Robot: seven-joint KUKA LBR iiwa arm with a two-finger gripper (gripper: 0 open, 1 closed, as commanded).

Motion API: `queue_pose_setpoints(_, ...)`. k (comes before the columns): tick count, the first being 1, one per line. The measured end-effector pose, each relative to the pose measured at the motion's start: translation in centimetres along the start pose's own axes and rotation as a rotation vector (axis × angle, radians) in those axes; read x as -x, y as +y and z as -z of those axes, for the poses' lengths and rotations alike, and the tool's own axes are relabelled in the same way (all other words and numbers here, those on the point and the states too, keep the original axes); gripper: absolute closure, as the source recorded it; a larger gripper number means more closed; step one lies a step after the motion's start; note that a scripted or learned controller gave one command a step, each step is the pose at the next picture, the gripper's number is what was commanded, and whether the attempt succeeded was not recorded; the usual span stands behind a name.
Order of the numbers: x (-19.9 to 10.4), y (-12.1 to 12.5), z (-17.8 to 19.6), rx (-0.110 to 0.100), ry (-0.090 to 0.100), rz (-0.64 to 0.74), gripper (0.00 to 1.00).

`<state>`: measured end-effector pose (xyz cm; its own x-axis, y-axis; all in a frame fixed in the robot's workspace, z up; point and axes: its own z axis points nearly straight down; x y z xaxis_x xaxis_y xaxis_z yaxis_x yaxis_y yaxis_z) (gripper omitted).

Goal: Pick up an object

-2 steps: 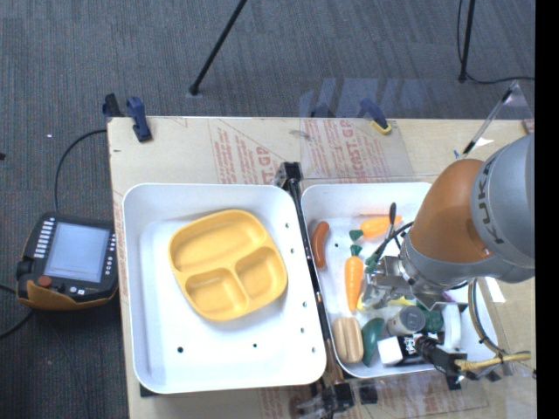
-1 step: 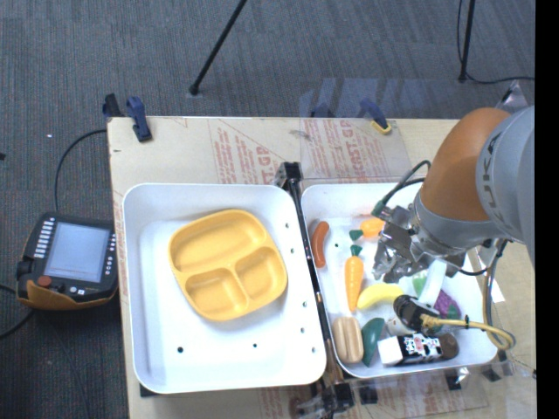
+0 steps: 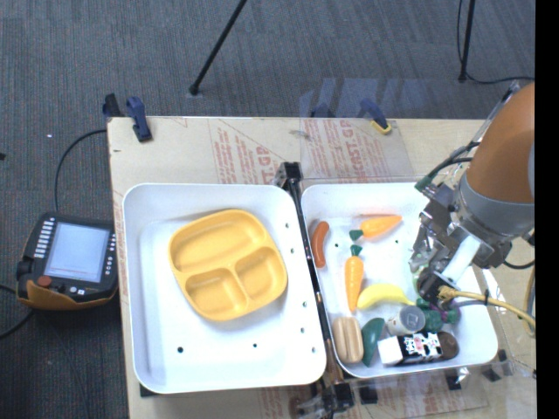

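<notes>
Far left of the banana (image 3: 383, 296), a yellow plate (image 3: 229, 262) lies in the left bin (image 3: 157, 339). A red sausage (image 3: 320, 243) and a carrot (image 3: 353, 279) lie closer on its left, sharing the right bin (image 3: 393, 199) with it. The gripper (image 3: 425, 250) hangs just right of the banana, and I cannot tell whether it is spread or closed.

The bench top is a tan cardboard sheet with red print (image 3: 253, 151), set on grey ribbed carpet (image 3: 87, 42). A black-and-orange handheld pendant with a pale screen (image 3: 70, 260) lies on the carpet at 9 o'clock from the bench (its black cable (image 3: 63, 160) loops toward 12 o'clock). A blue clamp (image 3: 138, 119) grips the far edge at 11 o'clock. A black stand leg (image 3: 223, 35) crosses the carpet at 12 o'clock.
</notes>
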<state>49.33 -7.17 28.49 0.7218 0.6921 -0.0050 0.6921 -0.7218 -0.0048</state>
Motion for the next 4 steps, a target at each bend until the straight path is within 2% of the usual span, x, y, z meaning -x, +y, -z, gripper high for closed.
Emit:
queue_pose_setpoints(1, 3.8, 1.5, 0.9, -0.002, -0.002, -0.461, 1.00)
queue_pose_setpoints(2, 3.3, 1.1, -2.1, -0.005, -0.003, -0.555, 1.00)
queue_pose_setpoints(3, -1.3, -4.1, -10.4, -0.011, -0.008, -0.499, 1.00)
queue_pose_setpoints(4, 1.3, -0.2, -2.5, 0.000, 0.002, -0.561, 1.00)
